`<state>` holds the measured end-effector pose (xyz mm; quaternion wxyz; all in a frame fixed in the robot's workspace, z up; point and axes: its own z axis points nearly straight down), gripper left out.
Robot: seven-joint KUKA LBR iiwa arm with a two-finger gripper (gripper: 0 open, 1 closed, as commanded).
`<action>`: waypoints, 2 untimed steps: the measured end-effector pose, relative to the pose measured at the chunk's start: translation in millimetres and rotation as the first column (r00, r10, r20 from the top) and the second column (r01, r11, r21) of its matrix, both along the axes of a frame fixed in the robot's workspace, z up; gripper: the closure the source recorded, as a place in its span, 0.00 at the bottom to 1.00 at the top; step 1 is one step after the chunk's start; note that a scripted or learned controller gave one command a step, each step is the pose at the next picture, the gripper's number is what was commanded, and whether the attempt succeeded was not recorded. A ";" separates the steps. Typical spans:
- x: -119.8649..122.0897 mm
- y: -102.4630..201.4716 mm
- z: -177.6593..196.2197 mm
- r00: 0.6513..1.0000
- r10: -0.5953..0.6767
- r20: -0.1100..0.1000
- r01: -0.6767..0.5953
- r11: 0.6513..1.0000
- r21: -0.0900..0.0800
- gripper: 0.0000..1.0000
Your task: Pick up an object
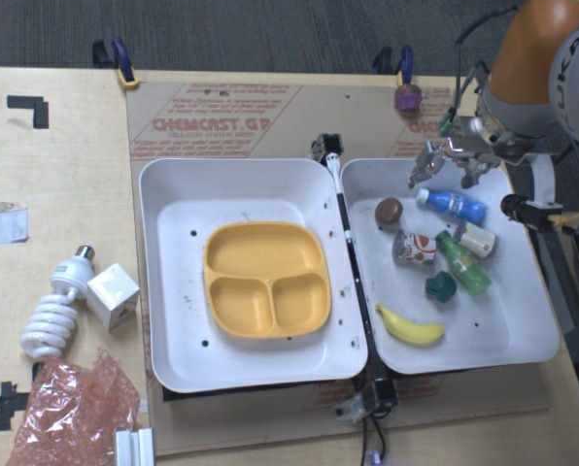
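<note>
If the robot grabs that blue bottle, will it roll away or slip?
The blue bottle lies on its side and looks round, so a nudge would probably roll it. Its smooth-looking surface may slip between fingers. It seems small, so likely light.

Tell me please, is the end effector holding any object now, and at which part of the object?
Nothing is held. The end effector hangs open above the back of the right bin, just above the blue bottle, with nothing between its fingers.

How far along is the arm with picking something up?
Nothing looks picked yet: the banana, blue bottle and green bottle all lie in the right bin. The gripper hangs open above the bin's far end, holding nothing. Descent, grasp and lift remain.
</note>
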<state>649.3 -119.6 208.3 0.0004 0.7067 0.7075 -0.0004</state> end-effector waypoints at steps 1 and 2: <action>-11.4 15.7 -75.5 1.000 0.000 0.000 0.000 1.000 0.000 0.00; -16.7 16.5 -115.5 1.000 -0.002 0.000 0.002 1.000 0.000 0.00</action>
